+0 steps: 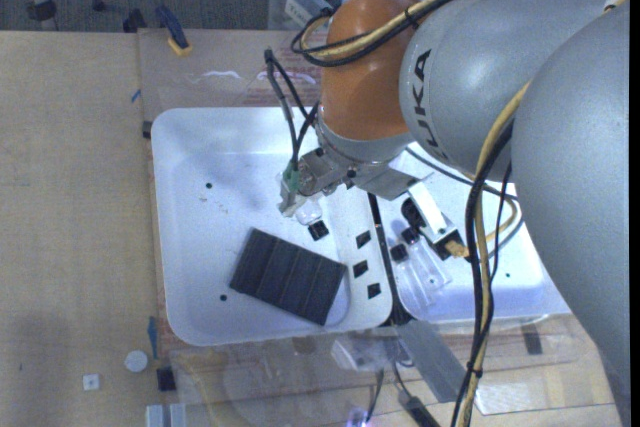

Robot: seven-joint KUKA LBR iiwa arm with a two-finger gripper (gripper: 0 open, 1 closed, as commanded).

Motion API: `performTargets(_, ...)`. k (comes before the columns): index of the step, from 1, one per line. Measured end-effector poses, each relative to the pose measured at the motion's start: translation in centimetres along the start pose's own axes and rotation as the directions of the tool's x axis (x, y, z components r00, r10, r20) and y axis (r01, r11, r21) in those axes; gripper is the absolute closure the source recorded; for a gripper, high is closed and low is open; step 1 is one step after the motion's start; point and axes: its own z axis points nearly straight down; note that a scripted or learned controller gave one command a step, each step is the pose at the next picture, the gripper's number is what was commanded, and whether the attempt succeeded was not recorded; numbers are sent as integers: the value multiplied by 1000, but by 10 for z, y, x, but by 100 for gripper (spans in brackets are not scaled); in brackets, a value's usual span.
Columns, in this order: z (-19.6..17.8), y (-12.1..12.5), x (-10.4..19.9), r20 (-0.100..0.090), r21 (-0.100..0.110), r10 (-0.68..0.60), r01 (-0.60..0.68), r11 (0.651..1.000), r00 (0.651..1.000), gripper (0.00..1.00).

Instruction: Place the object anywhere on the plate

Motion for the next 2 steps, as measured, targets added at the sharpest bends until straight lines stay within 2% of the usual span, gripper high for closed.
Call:
performTargets(1,0,0,0,0,0,0,0,1000,1000,0)
performTargets(2,-10,1,0,1,-3,0,0,1000,1000,100)
